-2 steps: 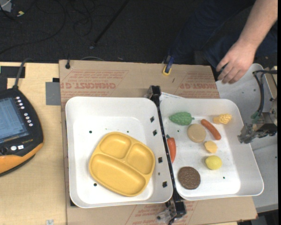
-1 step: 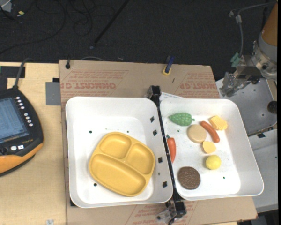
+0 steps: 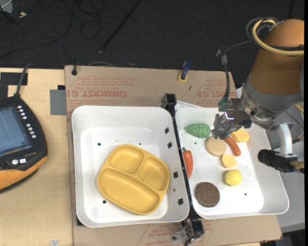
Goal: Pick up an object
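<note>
Toy food is being kept in the right bin (image 3: 267, 201): a green leafy piece (image 3: 197, 130), a tan disc (image 3: 215, 147), an orange sausage (image 3: 233, 146), a carrot (image 3: 188, 162), a yellow ball (image 3: 233, 178) and a brown patty (image 3: 207, 194). The gripper (image 3: 223, 128) is being held low over the tan disc, right of frame centre; whether its fingers are spread cannot be told. A yellow divided tray (image 3: 134, 178) is being carried by the left bin (image 3: 92, 122).

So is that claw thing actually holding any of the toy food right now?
It cannot be told. The end effector hangs low over the right bin, close above the beige disc and the small sausage, but nothing visibly sits in its grasp.
</note>
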Available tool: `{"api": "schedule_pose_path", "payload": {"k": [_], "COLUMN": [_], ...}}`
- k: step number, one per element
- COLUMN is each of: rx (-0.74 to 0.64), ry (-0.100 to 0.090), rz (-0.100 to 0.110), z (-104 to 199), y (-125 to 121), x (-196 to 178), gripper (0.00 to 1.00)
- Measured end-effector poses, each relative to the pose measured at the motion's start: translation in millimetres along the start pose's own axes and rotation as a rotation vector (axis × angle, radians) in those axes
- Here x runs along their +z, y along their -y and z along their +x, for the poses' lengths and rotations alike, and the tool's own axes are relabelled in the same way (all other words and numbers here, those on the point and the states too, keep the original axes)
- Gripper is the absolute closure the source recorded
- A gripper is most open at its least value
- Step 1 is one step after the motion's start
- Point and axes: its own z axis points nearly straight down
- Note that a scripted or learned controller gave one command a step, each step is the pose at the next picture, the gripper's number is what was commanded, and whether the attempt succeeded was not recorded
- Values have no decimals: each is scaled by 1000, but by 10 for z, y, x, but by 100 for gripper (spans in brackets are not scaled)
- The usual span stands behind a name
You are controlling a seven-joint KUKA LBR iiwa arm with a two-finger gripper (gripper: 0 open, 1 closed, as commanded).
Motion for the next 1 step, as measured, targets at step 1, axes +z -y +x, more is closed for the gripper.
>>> {"api": "schedule_pose_path", "payload": {"k": [1], "rx": [-1], "ry": [2], "rz": [-15], "z": [599], "y": [202], "x": [-701], "gripper": [100]}}
